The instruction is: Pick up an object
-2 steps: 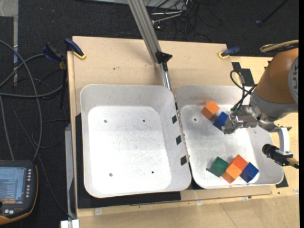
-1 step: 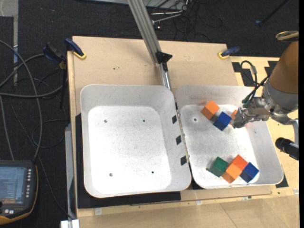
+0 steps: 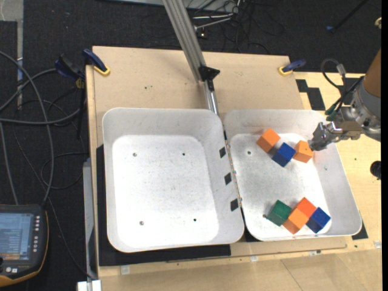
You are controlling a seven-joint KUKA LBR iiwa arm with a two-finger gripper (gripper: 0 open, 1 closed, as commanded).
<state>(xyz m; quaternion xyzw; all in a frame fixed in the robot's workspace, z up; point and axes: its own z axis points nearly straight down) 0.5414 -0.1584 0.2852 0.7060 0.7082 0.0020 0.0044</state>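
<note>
Tool [image 3: 319,139] low by right white bin's [image 3: 339,180] far right edge, touching small orange cube [image 3: 304,152]; grip state unclear.

A pale wooden counter [image 3: 151,77] stands on dark carpeted floor [image 3: 48,17], held by blue-and-yellow clamps [image 3: 97,62] at its far corners; a slanted silver aluminium pole [image 3: 182,26] rises behind it, black cables [image 3: 36,111] trail at left, and a grey-orange handheld control pendant [image 3: 18,241] lies at lower left

My arm [image 3: 371,96] is cut off by the right edge; my gripper [image 3: 317,139] partly covers the small orange block [image 3: 303,152].
</note>
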